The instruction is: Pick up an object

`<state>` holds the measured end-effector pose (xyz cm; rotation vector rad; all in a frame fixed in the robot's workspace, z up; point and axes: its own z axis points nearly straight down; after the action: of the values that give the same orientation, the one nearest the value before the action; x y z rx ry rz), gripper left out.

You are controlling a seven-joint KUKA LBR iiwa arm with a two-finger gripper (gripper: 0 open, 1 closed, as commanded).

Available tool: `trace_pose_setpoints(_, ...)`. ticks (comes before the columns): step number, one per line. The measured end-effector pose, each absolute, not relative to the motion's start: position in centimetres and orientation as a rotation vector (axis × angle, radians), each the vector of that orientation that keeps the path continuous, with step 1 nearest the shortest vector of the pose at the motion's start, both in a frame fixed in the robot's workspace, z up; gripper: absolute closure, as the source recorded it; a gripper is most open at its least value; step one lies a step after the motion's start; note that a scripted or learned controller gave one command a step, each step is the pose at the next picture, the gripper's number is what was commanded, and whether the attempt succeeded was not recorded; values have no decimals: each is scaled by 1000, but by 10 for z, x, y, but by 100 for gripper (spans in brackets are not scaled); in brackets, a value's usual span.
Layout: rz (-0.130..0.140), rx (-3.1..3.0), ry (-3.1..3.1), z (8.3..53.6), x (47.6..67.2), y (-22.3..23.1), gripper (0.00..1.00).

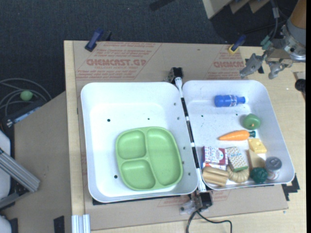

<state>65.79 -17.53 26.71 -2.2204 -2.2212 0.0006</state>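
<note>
The right bin (272,106) holds several small objects: a blue bottle (229,100) at the back, a green round fruit (251,121), an orange carrot (234,135), a yellow cheese wedge (257,145), a red and white carton (214,156), a green patterned box (237,158), a bread roll (216,175), a dark green vegetable (257,174) and a grey can (273,164). My gripper (260,71) hangs above the bench just beyond the bin's far right corner. It is open, with nothing between its fingers (247,67), and sits behind and to the right of the blue bottle.
The left bin (97,130) carries a light green divided plate (147,158). A black clamp (176,74) sits where the two bins meet at the back. Blue clips (95,39) mark the board's far corners. Cables lie off the bench at left.
</note>
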Motion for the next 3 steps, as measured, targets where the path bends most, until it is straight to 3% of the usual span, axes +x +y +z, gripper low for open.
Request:
trace_pose_setpoints(1,4,-2217,-2219,122,648,-156,0)
trace_pose_setpoints(2,3,-2221,-2219,84,616,-190,0)
trace_pose_setpoints(3,1,-2221,-2220,84,562,-190,0)
